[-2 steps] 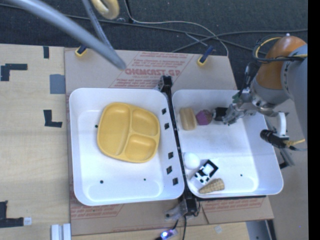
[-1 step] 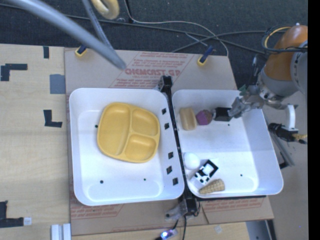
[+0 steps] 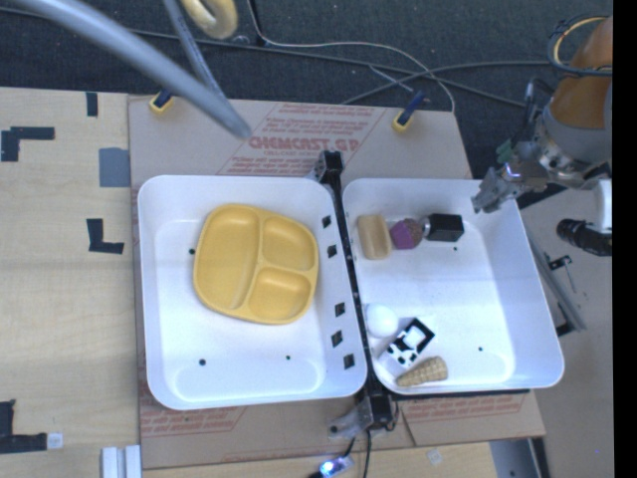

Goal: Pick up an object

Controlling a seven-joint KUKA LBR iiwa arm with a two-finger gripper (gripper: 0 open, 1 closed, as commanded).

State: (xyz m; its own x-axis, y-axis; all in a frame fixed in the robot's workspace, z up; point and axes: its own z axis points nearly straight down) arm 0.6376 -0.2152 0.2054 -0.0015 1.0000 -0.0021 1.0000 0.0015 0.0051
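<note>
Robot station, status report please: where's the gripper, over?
Gripper at right bin's top right rim, holding nothing. Purple object and black block nearest. Path open.

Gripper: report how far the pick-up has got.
Done: nothing looks lifted. The gripper sits at the right bin's upper right rim, with no object seen in it. In hand: the approach only. Left: grasp one item, such as the black block or purple piece.

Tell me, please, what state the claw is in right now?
Claw: over the right bin's far right corner; open or shut cannot be told; nothing seen in it.
</note>
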